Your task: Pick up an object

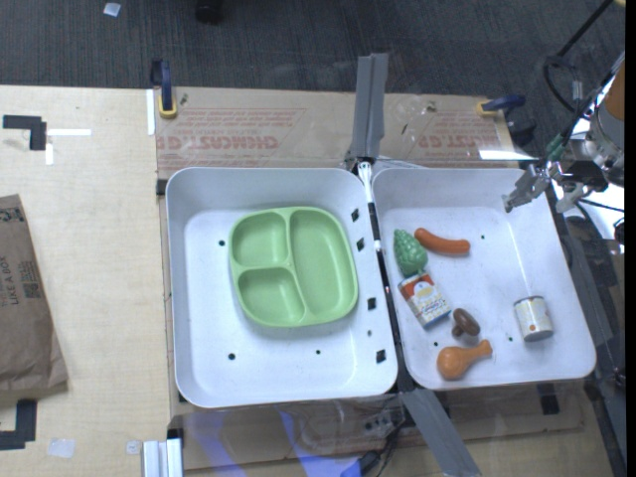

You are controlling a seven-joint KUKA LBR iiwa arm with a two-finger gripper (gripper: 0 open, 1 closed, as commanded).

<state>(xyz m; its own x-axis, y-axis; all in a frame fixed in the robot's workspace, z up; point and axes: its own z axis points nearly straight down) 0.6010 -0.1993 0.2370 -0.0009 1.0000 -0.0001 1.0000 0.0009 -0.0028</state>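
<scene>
The right bin (497, 371) holds an orange hot dog (442, 242), a green pine-tree toy (408, 251), a small red and white carton (424, 298), a brown lump (464, 321), an orange drumstick (462, 359) and a silver can (534, 318). My gripper (540, 187) hangs above the bin's far right corner, apart from all of them, with its fingers spread open and nothing between them.
A green three-compartment plate (295, 264) lies in the left bin (199, 346). A grey divider strip (370, 107) runs back from between the bins. A brown paper bag (25, 296) lies on the bench at far left. Cables hang at the right.
</scene>
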